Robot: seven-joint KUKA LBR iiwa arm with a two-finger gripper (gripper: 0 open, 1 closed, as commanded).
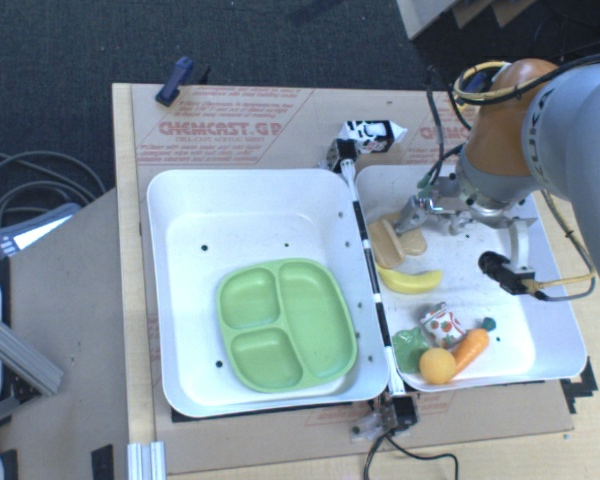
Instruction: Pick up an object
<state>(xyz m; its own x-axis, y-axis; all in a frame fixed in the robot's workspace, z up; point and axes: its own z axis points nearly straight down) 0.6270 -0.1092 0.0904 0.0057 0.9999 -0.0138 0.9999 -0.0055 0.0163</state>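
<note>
A green three-compartment plate lies flat in the left white bin, well left of the jaws and nearer the camera. A small black-and-white item sits on the worktop just beyond the jaws, at the bins' far junction. A blue object rests at the worktop's far corner, well left of the jaws. Grey cables loop on the floor farther left.
</note>
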